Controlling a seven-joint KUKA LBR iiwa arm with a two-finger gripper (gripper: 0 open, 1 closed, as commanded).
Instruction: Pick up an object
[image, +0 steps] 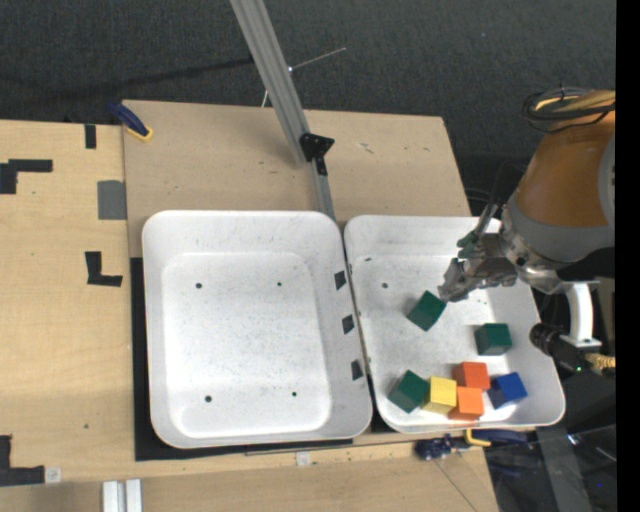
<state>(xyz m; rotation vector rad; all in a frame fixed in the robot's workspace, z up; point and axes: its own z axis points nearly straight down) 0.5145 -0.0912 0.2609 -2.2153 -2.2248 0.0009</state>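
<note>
Blocks crowd the near edge of the right bin: green, yellow, two orange, blue. Farther back we see a green cube tilted, touching the gripper; whether its fingers pinch it, we cannot tell.

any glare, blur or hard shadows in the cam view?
Camera view: even, soft light; the white bins look bright but keep their speckle, no blown glare. The end effector is slightly smeared; the blocks, like the green one, stay fairly crisp with faint shadows.
</note>
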